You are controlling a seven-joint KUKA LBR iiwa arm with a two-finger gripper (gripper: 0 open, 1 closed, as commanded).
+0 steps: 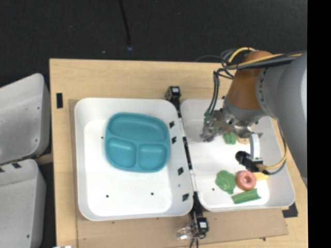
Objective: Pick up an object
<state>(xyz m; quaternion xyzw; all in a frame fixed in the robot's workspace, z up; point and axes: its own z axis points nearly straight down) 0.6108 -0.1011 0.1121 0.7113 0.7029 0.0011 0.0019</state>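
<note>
My gripper (208,132) is low over the upper left part of the right bin (204,190), under the orange-banded wrist (243,89). A small green object (229,137) lies just to its right, partly hidden by the wrist. Toward the bin's front lie a green leafy piece (225,181), a pink doughnut (245,180), a long green pod (244,196) and a yellow piece (261,175) half hidden behind the doughnut. Nothing is seen in the gripper.
A teal divided plate (138,141) sits in the left bin (93,195). A black fitting with a yellow cable (247,159) hangs off the arm above the doughnut. The bins' shared wall (186,154) runs just left of the gripper.
</note>
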